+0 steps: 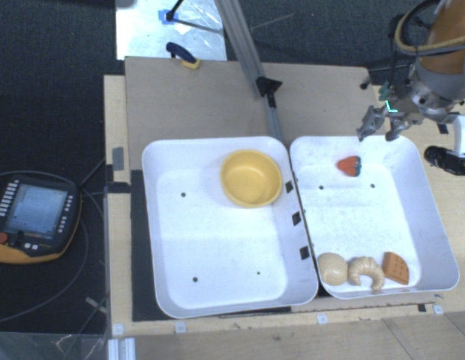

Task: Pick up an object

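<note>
Camera view from above shows the gripper hanging over the far rim of the right bin, its fingers spread apart with nothing between them. Just below it a red strawberry lies in that bin. A pale roll, croissant and waffle line its near edge. A yellow bowl sits in the left bin on the worktop.

Grey arm — orange band, black cable loop, dark claw.

A red strawberry lies in the right bin's far end, untouched.
</note>
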Tool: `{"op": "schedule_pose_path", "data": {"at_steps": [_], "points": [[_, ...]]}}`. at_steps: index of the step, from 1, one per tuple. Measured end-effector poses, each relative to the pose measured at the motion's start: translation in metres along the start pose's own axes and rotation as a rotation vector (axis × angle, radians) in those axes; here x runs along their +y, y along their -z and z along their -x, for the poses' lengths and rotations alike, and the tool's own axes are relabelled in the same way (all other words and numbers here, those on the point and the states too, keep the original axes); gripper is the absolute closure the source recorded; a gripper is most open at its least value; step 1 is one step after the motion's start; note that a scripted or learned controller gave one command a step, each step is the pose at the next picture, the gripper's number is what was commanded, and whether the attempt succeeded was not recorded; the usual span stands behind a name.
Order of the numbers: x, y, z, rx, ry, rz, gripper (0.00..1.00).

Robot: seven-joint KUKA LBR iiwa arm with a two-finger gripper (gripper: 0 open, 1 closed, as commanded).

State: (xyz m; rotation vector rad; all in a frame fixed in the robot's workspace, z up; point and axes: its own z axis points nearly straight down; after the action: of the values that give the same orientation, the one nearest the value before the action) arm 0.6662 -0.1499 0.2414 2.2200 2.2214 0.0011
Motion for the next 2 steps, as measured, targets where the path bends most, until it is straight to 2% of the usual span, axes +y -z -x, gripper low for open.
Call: {"op": "schedule_pose_path", "data": {"at_steps": [1, 2], "points": [[0.0, 0.0, 0.0, 0.0, 0.0, 0.0, 0.0], [-0.002, -0.042, -0.003, 0.0, 0.0, -0.003, 0.0]]}}
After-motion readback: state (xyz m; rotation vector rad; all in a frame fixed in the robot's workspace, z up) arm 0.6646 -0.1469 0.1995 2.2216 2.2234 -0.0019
